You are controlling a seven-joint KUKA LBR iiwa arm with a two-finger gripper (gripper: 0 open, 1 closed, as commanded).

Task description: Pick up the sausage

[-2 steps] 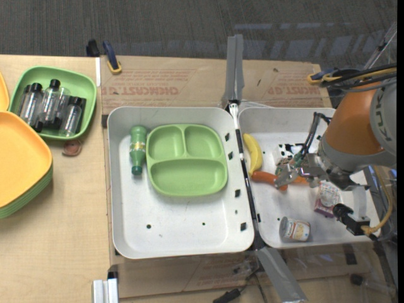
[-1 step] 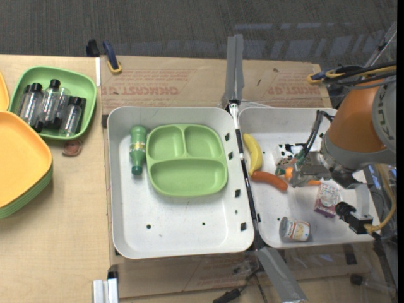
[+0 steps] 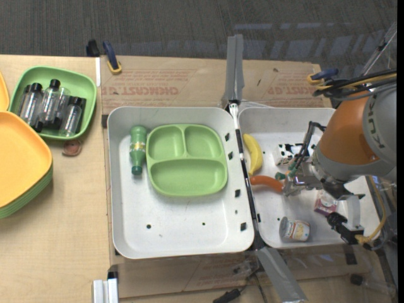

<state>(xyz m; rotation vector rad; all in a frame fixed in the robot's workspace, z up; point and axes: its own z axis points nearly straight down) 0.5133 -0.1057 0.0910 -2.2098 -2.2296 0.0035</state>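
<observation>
Small can (image 3: 295, 230) lies near sausage (image 3: 268, 182), banana (image 3: 254, 152) beside; jaws' state unclear

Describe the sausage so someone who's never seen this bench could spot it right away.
Look in the right bin, along the side nearest the divider between the two bins. The sausage lies there just below the banana, next to the end effector. It is the thin orange-red curved piece, while the banana is yellow and thicker.

Orange-red sausage (image 3: 267, 182) in right bin (image 3: 328, 237)
</observation>
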